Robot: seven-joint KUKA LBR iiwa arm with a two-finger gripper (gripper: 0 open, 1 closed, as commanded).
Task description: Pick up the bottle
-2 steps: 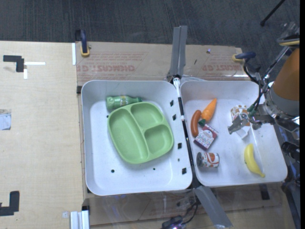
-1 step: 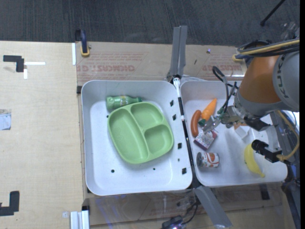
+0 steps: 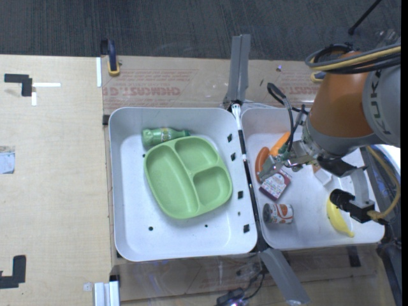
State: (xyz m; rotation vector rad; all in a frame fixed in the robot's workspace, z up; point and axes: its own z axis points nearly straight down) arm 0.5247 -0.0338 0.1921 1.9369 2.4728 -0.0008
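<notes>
Two shallow white bins sit side by side on the table (image 3: 51,171), which is pale wood-coloured board. The left bin (image 3: 127,222) has rounded corners and a smooth, glossy floor. In it lies a light green plate (image 3: 188,177), a matte, rounded-square piece of plastic with three compartments, set at a tilt to the bin walls. The bottle (image 3: 164,134) lies on its side in the far part of this bin, just beyond the plate's far edge and touching or nearly touching it; it is green and translucent-looking, with its narrow end pointing toward the divider between the bins.

The right bin (image 3: 306,234) holds several smaller things. An orange, elongated carrot (image 3: 262,160) lies near the divider. Just beside it is a small flat packet (image 3: 275,185) with red and white print. Nearer the front lies a short can (image 3: 279,213) on its side, with a metal end and a red-and-white label. A yellow banana (image 3: 339,218), curved and smooth, lies at the right side of this bin.

The arm, grey with a broad orange band, hangs over the right bin. The gripper (image 3: 285,162) is low over the carrot and packet; how far its metal parts are spread I cannot tell, and nothing is plainly held.
</notes>
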